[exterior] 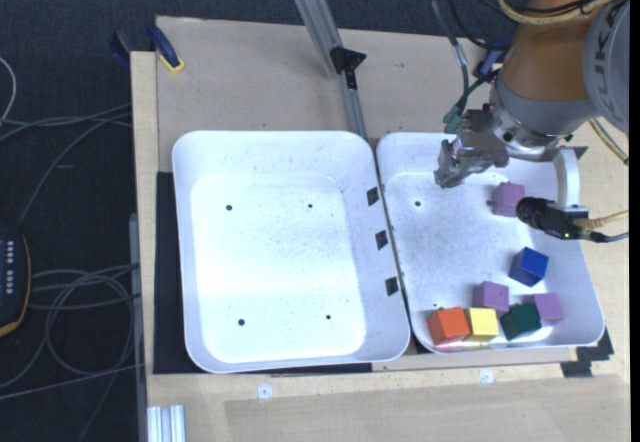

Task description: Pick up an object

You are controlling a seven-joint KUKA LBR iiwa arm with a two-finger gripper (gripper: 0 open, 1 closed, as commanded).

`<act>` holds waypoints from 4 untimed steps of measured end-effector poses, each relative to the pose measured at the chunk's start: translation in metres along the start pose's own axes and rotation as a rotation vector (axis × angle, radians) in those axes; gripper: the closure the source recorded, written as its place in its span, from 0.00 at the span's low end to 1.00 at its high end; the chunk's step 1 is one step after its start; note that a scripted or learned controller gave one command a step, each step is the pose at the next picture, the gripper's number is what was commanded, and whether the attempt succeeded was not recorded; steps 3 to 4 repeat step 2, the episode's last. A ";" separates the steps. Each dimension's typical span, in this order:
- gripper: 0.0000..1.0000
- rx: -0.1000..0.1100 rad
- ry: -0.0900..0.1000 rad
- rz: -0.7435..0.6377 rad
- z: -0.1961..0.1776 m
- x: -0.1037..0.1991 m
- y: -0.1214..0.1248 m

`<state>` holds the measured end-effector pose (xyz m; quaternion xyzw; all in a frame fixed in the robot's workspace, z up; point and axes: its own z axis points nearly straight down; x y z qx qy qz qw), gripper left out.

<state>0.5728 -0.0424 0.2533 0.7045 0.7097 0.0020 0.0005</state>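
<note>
From the camera view, the tool hangs over the upper left part of the right bin, with bare white floor beneath it and nothing between its tips; how far apart the fingers stand cannot be made out at this slant. The nearest candidate is the purple block, lying at about four o'clock from the tool, just beside it and close to the black cylinder on the arm's side. In my judgement a short shift that way, then a descent, is what the pick turns on. The block looks roughly cubic, so no long axis matters.

The other pieces sit well apart, toward five o'clock: a blue block, then a cluster along the bin's lower edge with an orange block, yellow block and green block.

Only a fragment of dark lettering shows on the arm's grey shell at the right edge, too cropped to read.
</note>
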 end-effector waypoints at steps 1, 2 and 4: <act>1.00 0.004 -0.001 0.002 0.007 0.044 0.006; 1.00 0.006 0.001 0.001 0.020 0.097 0.010; 1.00 0.006 0.001 0.001 0.020 0.097 0.010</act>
